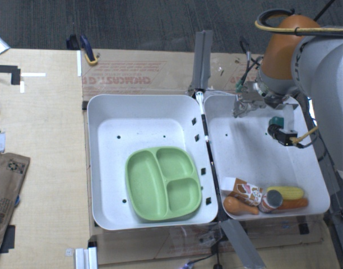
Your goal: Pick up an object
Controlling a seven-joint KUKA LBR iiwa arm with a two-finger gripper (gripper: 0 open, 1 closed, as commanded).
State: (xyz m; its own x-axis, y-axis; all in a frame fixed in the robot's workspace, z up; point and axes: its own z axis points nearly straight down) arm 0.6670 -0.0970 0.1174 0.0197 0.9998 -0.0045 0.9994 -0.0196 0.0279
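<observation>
A cluster of toy foods is seen packed against the near wall of the right bin (306, 161), at about five o'clock in the camera view. It is made up of an orange pear-like piece (237, 205), a printed packet (247, 191), a small can (272, 198) lying on its side, a yellow corn cob (291, 193) and an orange carrot (295, 204). The pieces are touching or overlapping, so no single one is offered cleanly.

The gripper (242, 106) is found at the far edge of the same bin, toward one o'clock, well apart from the cluster; whether it is wide or narrow cannot be told, and nothing is seen held.

Several risks are judged likely. Rounded, smooth plastic shapes could be squeezed out sideways on closure. A descent into the tight pile could land on two items at once or push them against the bin wall. The can, being cylindrical, could be rolled away. The wall itself could be struck.

In the left bin (104, 150), at seven o'clock, a pale green divided plate (162, 182) with three compartments is lying flat; its surface looks matte and hard. Both bins appear to be thin white moulded plastic.
</observation>
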